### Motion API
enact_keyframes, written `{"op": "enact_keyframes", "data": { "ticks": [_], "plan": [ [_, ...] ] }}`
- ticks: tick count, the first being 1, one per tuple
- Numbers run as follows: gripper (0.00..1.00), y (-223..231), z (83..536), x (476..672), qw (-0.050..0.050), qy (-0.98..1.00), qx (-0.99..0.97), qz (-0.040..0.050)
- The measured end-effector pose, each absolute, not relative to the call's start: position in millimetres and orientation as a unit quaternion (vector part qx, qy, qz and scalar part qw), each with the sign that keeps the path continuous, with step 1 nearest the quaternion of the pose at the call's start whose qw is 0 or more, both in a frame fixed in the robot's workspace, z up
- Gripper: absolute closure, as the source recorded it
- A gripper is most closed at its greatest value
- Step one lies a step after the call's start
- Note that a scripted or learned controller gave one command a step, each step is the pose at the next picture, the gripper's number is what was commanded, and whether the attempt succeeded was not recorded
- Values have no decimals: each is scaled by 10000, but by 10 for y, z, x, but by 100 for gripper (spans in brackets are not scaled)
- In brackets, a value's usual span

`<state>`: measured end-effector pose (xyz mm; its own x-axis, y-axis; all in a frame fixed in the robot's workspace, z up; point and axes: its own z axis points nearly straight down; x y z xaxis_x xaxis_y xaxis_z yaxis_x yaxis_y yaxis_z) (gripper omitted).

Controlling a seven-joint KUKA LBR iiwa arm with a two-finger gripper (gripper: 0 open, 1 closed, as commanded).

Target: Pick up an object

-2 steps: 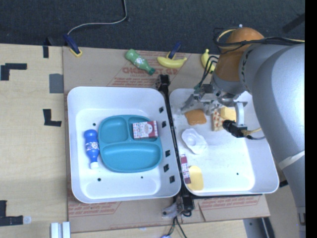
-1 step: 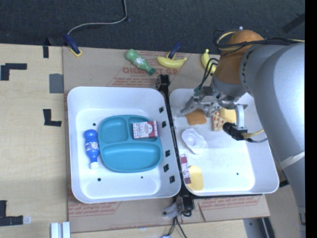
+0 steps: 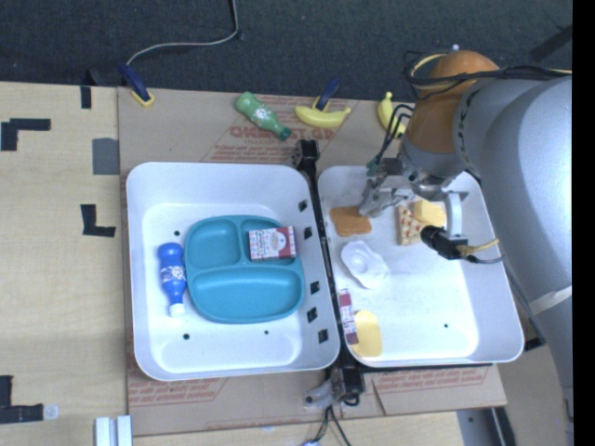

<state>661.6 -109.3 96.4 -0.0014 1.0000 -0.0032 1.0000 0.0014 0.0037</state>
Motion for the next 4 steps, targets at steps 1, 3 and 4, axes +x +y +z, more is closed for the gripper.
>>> {"op": "enact_keyframes", "data": {
  "ticks": [1, 3, 4],
  "plan": [
    [0, -1093, 961, 6615, 23, 7076, 7066, 1],
    [0, -949, 1162, 6642, 1, 7076, 7066, 4],
    [0, -961, 856, 6554, 8, 7076, 7066, 1]
  ]
}}
